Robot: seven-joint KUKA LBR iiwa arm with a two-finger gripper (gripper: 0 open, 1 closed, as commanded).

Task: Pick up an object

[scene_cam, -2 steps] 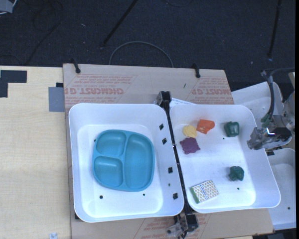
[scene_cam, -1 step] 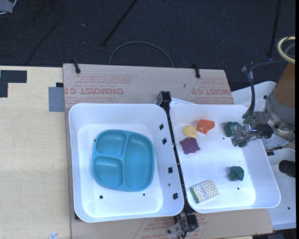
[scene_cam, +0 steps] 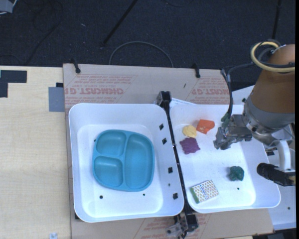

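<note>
We log a pale wood counter (scene_cam: pixel 25 148) against dark carpet (scene_cam: pixel 139 19), cardboard (scene_cam: pixel 119 86) under both bins, the tool (scene_cam: pixel 223 139) over the right bin (scene_cam: pixel 261 195), grip state unreadable.

Red print reading "CHEMCRZT .G.P", upside down, stands on the cardboard sheet (scene_cam: pixel 114 86) at twelve o'clock of the bins; similar print elsewhere is illegible.

Blue tray (scene_cam: pixel 123 160), white bins (scene_cam: pixel 84 118)

Glossy blue plastic plate (scene_cam: pixel 123 160), smooth white plastic bins (scene_cam: pixel 79 128), matt cardboard (scene_cam: pixel 119 86)
</note>
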